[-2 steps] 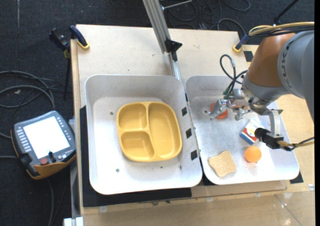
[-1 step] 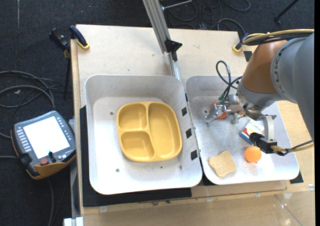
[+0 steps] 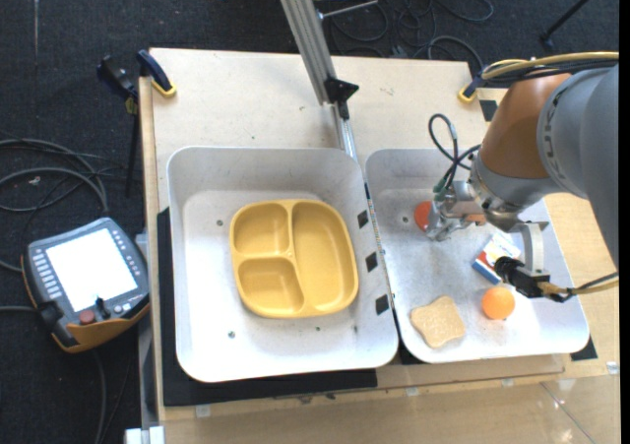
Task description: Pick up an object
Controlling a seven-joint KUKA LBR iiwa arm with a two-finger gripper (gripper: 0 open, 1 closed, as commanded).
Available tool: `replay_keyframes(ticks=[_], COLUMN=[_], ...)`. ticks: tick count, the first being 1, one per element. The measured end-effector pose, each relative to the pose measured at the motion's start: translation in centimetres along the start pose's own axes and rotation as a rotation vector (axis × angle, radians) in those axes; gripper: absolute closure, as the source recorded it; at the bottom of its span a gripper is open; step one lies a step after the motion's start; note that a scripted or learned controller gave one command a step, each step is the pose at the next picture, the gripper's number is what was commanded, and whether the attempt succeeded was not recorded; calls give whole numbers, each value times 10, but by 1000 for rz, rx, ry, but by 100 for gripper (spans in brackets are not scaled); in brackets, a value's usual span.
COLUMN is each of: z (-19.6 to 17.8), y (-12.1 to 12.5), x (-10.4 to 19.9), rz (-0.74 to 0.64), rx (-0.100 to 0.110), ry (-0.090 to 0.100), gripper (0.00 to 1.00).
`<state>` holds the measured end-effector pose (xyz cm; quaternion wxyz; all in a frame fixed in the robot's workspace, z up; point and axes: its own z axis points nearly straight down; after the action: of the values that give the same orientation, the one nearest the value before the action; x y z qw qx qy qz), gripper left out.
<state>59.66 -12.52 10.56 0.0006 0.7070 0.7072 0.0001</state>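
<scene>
Now the gripper [image 3: 440, 223] is hanging low in the right bin [image 3: 394, 176], its fingers closing around a small red-orange object [image 3: 422, 215] on its left side. Whether that object has a long axis is too small to tell. A toast slice [image 3: 437, 322] and an orange ball [image 3: 498, 304] are lying nearer the camera than the gripper.

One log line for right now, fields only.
arm: over right bin | gripper: low beside red object | grasp: unconfirmed | also in bin: orange ball, toast

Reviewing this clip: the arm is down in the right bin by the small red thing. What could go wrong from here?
1. The gripper sits beside the red object, which is partly hidden; a close may miss or push it away.
2. The blue and white box lies right under the wrist, so a shift could knock it.
3. The orange ball looks likely to roll if bumped.
</scene>
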Motion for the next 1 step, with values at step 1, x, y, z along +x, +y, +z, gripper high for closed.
replay_keyframes(ticks=[1], z=[-45], y=[-4], x=[4], rz=[-1], rx=[-4], ry=[0], gripper=[100])
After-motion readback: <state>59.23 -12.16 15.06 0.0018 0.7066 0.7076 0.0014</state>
